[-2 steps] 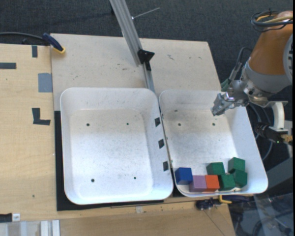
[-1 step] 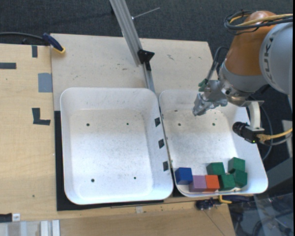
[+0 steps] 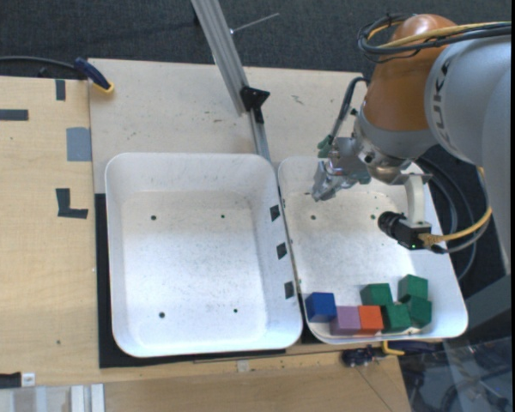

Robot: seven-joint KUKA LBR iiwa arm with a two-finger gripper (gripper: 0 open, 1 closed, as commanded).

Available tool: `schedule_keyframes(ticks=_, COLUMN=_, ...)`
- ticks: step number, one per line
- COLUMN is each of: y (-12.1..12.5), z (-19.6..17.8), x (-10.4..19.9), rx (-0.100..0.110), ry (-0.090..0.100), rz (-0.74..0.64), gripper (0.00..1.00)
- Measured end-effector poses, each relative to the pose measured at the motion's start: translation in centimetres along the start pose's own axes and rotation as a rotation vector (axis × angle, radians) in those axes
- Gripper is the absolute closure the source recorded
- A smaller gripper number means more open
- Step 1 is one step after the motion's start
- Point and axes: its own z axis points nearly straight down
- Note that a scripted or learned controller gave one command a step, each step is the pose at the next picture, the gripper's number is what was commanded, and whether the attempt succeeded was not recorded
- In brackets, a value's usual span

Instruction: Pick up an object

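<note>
- gripper hangs over the far end of the right bin; can't tell how it's set, nothing visibly held
- blocks huddle along the near rim: blue block, purple block, orange block, green blocks
- risk imo: they're touching, so a descent could wedge or knock neighbours

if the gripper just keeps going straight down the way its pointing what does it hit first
Probably the bare floor of the right bin: the gripper hangs over its far end. The blocks sit clustered at the near edge, though depth is hard to judge.

Wooden bench, 2 white bins side by side
</note>
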Motion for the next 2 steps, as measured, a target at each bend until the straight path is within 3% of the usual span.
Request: schedule_keyframes(ticks=2, y=0.7, z=0.1, x=10.4, rx=0.001, ry=-0.001, rz=0.000, gripper=1.00)
